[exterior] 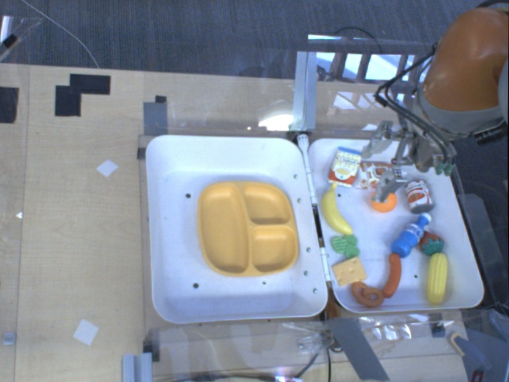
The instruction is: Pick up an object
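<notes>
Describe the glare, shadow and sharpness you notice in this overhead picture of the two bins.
Camera view: bright glare on the clear panel behind the left bin; soft shadows in the yellow tray hollows; the toys stay sharp, while the orange band looks softly blurred.

The two shallow white bins, left (171, 213) and right (461, 237), look like smooth moulded plastic with a soft sheen. The yellow three-compartment tray (246, 228) is matt plastic. The yellow toy banana (336, 212), yellow corn cob (437, 277) and blue bottle (406, 239) appear to be glossy plastic. The pale bench top (71, 237) shows a light wood grain, matt. The dark floor beyond (199, 22) looks like ribbed carpet, though the weave is too fine to be certain. The arm's orange band (469, 58) is smooth and satiny.
</notes>
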`<state>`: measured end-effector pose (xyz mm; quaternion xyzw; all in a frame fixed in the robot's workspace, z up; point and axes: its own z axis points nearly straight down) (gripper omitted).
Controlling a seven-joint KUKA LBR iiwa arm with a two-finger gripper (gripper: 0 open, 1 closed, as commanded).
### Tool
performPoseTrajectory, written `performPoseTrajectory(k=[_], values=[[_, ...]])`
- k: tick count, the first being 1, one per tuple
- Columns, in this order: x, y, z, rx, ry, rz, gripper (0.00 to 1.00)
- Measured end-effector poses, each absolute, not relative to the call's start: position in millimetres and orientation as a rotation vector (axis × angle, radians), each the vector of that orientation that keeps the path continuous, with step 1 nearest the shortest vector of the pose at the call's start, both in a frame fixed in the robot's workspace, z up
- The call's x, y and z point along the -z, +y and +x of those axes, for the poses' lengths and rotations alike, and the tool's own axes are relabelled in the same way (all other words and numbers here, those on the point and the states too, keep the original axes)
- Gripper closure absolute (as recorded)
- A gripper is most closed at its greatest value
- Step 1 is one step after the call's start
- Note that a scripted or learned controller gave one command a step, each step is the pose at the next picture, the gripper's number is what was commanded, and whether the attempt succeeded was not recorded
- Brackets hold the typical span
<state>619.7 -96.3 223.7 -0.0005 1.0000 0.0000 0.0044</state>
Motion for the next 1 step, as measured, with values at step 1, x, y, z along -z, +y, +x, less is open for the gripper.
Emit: performPoseTrajectory(k=[1], values=[[-119.5, -150.2, 635.6, 0.009, 3.097, 0.066, 0.00]])
